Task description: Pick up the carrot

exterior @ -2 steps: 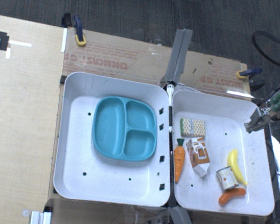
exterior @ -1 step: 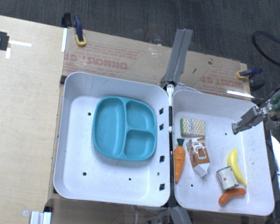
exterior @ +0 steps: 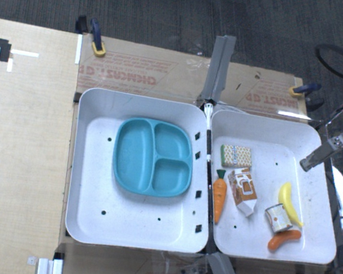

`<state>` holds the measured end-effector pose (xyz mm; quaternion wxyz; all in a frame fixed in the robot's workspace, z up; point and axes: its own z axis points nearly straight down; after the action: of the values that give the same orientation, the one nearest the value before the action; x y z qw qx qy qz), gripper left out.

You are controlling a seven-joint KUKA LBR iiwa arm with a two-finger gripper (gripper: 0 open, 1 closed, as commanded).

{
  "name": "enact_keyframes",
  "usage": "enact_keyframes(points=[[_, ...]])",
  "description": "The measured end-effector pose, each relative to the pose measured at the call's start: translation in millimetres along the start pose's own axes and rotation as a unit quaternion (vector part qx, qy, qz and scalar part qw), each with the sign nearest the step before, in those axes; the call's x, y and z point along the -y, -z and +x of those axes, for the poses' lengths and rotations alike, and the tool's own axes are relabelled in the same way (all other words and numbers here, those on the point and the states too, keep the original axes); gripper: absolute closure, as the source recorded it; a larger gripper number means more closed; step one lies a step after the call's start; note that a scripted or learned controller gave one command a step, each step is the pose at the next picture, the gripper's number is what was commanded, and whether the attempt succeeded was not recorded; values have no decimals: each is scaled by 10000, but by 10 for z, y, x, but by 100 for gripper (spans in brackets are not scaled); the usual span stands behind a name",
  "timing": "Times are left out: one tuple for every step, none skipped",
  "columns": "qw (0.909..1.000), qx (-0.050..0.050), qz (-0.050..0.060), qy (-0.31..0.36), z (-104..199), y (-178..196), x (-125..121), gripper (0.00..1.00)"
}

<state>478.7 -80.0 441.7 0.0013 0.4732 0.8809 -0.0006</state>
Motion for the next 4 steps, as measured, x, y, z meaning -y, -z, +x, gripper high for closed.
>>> enact_keyframes(points=[[9850, -7, 2, 1723, -44, -4, 29, 0], [9305, 8, -9, 3663, -300, 3, 196, 0], [8471, 5, -11, 5315, -291, 3, 188, 0], [7616, 12, -13, 6480, -201, 5, 86, 0]])
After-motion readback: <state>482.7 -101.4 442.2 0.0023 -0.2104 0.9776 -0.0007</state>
